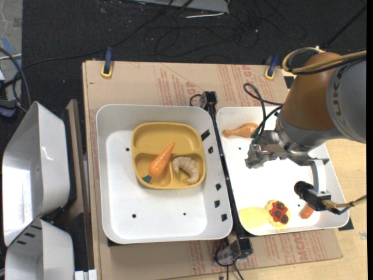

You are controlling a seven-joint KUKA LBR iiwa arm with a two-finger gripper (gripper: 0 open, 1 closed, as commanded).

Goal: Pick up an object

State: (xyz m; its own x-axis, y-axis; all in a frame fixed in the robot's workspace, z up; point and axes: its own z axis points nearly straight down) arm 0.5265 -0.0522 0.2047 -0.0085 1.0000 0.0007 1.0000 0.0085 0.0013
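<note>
The arm enters from the right, and its gripper (256, 156) hangs over the upper left part of the right bin (256, 185). The finger assembly appears as a dark cluster beneath the wrist. Nothing can be made out between the fingers, and whether they stand wide or narrow cannot be told from this angle.

**Candidate objects, right bin**
- A toy chicken drumstick (240, 131) lies near the top edge, just up and left of the gripper. It is the nearest item and rests on the bin floor, apart from the fingers.
- A flat yellow piece (253, 217) lies at the bottom edge.
- A yellow piece with red and dark toppings (277, 212), possibly a toy pizza slice, lies just beside the flat yellow piece.
- A small orange item (306, 211) lies near the bottom right corner, close to a black fitting.

**Left bin**
The left bin (116, 174) holds a yellow divided plate (145, 134). A toy carrot (161, 159) lies across the plate's divider, and a pale toy shrimp (186, 168) sits in the lower right compartment.

**Task status**
- Done: the arm is positioned over the right bin, near the drumstick.
- Judged not done: no object appears lifted; all visible items rest in the bins.
- Remaining: align with one object, descend, close on it and raise it clear. The drumstick is the likely target, judged by proximity alone.
</note>
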